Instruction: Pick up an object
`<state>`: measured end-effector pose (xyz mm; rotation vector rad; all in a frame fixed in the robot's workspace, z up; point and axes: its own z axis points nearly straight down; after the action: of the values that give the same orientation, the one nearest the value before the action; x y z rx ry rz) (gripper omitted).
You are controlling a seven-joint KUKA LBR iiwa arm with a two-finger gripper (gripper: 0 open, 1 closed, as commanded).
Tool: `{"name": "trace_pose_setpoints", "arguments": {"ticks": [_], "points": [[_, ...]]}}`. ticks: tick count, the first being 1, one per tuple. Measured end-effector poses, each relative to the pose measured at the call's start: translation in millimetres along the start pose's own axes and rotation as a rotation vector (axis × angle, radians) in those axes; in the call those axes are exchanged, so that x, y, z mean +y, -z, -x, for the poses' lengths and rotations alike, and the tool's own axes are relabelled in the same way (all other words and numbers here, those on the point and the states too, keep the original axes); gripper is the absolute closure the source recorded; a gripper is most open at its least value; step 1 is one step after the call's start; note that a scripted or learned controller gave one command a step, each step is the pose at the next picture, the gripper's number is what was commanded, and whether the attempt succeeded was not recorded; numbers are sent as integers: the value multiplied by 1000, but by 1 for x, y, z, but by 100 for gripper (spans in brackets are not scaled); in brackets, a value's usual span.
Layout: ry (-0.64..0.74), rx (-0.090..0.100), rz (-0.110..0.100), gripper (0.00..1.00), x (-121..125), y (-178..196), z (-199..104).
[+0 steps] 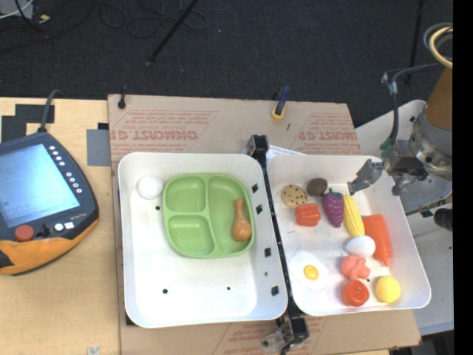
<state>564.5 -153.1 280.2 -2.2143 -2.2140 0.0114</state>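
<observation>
My gripper point(384, 179) hangs over the far right corner of the right bin point(411, 302), open, with nothing between its fingers. Just left of and below it lie a yellow corn cob point(353, 214), purple grapes point(332, 208) and an orange carrot point(377, 237). Further left are a cookie point(294, 194), a brown lump point(317, 186) and a red pepper point(307, 214). Toward the near side sit a white egg point(360, 245), a pink piece point(356, 266), a fried egg point(309, 271), a tomato point(355, 293) and a lemon point(387, 289).
The left bin point(140, 287) holds a green divided plate point(194, 228) with a drumstick point(241, 222) in its right compartment, and a white ball point(149, 188) at the far left corner. A teach pendant point(41, 198) lies on the bench at far left.
</observation>
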Motion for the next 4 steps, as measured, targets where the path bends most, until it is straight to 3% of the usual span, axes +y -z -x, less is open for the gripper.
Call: {"name": "trace_pose_setpoints", "arguments": {"ticks": [1, 3, 4], "points": [[1, -2, 11, 0, 2, 6, 0], [2, 1, 3, 0, -9, -117, -10], [3, 0, 5, 0, -12, -161, -14]]}}
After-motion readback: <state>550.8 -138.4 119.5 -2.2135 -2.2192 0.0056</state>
